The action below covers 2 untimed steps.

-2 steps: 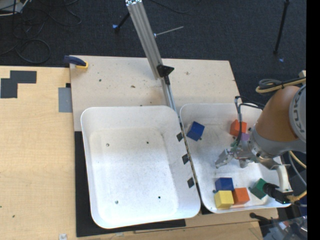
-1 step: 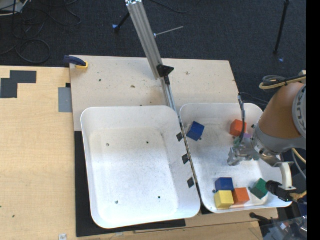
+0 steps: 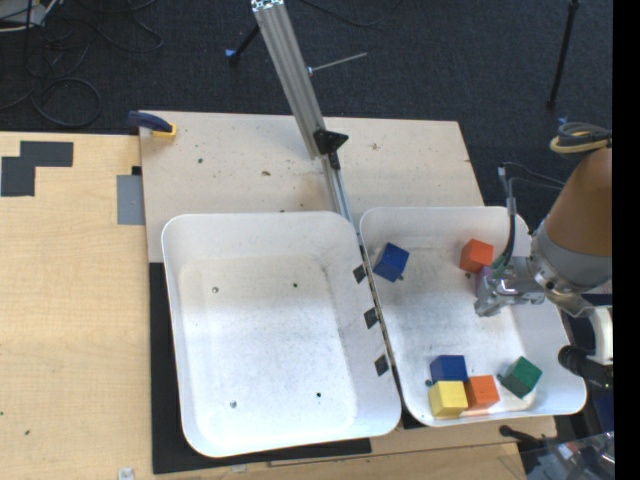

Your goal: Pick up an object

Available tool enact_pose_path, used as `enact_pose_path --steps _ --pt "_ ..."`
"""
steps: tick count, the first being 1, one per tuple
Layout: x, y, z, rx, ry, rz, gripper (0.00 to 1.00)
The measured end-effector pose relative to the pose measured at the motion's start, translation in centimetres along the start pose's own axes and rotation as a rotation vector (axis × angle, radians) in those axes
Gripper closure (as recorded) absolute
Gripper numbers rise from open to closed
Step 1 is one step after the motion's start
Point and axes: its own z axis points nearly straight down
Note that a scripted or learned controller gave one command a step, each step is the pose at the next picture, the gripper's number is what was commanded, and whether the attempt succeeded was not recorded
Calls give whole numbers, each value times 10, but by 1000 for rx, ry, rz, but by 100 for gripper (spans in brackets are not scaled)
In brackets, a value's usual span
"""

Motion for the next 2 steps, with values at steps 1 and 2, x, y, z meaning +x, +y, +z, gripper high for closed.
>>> enact_pose_path --steps 1,2 --pt "-1 1 -50 0 0 -6 100" --pt "48 15 -40 6 3 -10 100"
